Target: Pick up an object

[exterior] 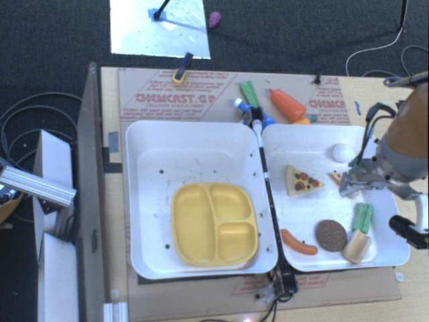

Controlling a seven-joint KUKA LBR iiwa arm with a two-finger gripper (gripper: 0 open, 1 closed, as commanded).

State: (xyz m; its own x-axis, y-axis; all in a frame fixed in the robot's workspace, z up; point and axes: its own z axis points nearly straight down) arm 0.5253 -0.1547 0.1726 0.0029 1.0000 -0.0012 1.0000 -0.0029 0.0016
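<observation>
We see the pincer point(350, 183) low in the right bin point(315, 134), and the nearest thing is a small orange-tan piece point(334, 177) just to its left, touching or almost touching it; the pizza slice point(302, 180) lies further left, its long axis pointing leftward. The arm point(406, 143) reaches in from the right, wrist bent down (whether the pincer is released or clenched we cannot tell).

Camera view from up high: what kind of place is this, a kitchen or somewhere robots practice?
Most likely a robot practice lab, not a kitchen. A grey robot arm reaches over two white bins; the food is toys, like a pizza slice; and loose cables lie on dark carpet around the bench.
</observation>
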